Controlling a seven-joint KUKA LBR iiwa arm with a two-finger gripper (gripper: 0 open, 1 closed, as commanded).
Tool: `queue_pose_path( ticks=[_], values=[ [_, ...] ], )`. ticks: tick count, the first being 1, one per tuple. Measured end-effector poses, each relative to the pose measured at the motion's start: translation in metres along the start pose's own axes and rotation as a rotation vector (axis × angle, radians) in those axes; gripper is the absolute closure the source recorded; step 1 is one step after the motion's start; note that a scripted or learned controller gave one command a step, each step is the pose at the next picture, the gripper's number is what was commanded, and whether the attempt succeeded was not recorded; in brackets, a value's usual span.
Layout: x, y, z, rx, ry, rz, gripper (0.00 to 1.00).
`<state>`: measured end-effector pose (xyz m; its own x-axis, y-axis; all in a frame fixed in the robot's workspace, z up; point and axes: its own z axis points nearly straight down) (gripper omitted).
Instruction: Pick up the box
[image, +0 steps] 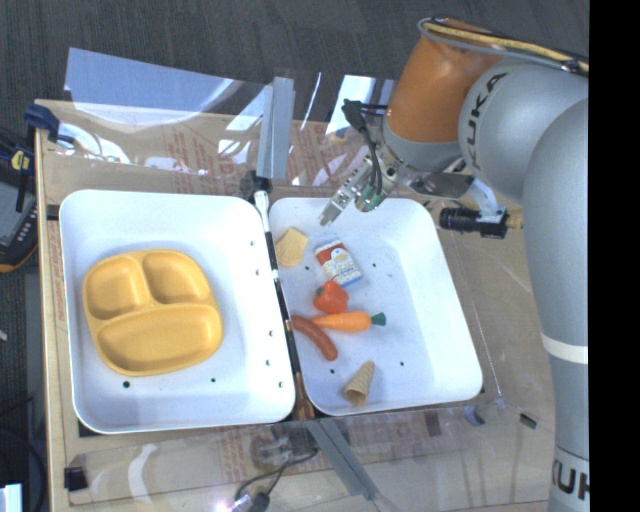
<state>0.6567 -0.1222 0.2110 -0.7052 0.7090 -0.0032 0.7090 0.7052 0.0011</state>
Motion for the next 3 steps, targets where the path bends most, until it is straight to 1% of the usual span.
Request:
queue_pose_path(
  ticks=[1, 2, 3],
  values=[
    [0.000, 0.000, 0.000, 0.001, 0.000, 0.000, 0.00],
    [-0.009, -0.038, 0.115, -0.002, -0.003, 0.107, 0.00],
    [-0.011, -0.037, 0.103, -0.004, -0.009, 0.102, 1.00]
  ],
)
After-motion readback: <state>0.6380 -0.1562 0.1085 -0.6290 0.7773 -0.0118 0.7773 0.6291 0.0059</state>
